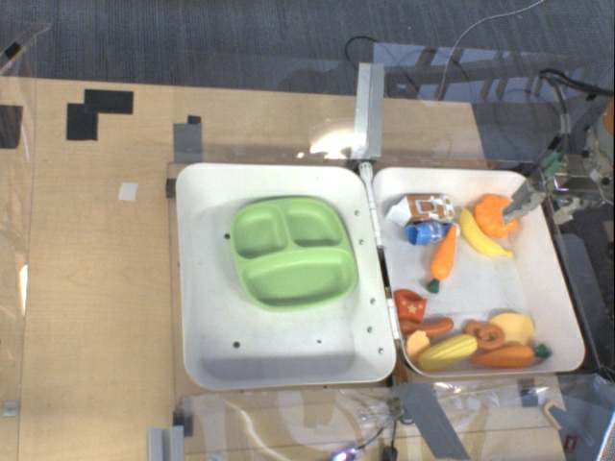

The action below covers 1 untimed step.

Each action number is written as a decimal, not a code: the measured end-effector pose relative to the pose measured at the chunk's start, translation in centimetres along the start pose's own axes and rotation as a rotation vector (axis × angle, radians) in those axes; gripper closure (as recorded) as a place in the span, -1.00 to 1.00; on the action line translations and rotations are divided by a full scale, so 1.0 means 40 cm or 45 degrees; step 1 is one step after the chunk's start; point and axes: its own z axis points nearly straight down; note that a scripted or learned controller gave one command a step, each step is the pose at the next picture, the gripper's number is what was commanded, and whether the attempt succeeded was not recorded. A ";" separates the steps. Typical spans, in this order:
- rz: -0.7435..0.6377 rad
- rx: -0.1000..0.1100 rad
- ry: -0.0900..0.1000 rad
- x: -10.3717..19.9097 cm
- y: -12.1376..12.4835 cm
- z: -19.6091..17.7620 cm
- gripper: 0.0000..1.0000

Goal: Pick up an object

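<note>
The right bin holds toy foods. At its back lie an orange fruit, a yellow banana, a carrot and a brown and blue carton. My gripper reaches in from the right rim at a slant. Its tip is at the right side of the orange fruit, touching it or just above it. Nothing is seen lifted.
More toys crowd the right bin's front: a red piece, a sausage, a yellow corn-like piece, a pale round fruit and another carrot. A green divided plate lies in the left bin.
</note>
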 end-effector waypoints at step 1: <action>-0.114 -0.003 0.000 0.027 0.059 0.374 -1.00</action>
